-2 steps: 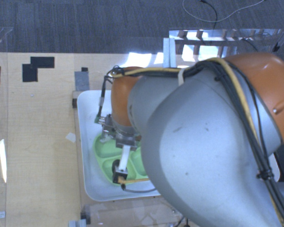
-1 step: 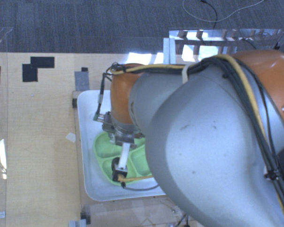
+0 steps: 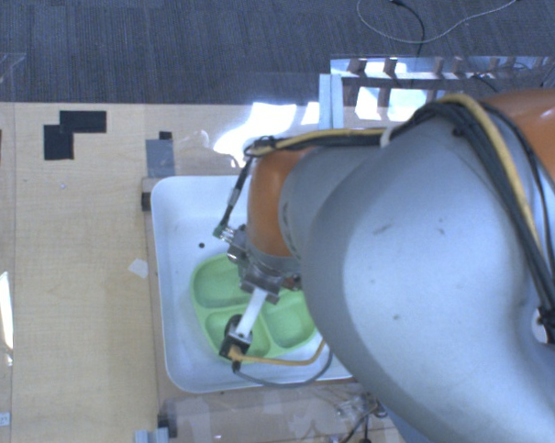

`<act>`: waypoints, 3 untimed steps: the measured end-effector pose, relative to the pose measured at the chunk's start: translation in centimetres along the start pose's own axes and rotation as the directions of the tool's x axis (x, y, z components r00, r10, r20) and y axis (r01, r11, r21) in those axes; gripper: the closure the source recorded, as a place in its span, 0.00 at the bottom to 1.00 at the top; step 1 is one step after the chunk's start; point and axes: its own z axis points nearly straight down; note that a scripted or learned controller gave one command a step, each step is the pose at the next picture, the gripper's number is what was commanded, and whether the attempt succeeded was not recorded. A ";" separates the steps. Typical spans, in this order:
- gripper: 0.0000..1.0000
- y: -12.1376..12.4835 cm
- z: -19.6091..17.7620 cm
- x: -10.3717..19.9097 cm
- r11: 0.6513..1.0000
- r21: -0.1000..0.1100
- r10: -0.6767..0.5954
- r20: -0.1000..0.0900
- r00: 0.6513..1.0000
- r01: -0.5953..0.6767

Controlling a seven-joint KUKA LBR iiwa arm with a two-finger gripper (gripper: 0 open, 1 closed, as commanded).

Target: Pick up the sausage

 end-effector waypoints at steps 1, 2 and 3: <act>1.00 3.2 0.6 6.6 0.793 0.019 -0.609 0.011 0.793 0.609; 1.00 6.4 0.7 8.2 0.669 0.022 -0.744 0.005 0.669 0.743; 1.00 10.5 0.5 1.4 0.507 0.016 -0.862 0.002 0.507 0.862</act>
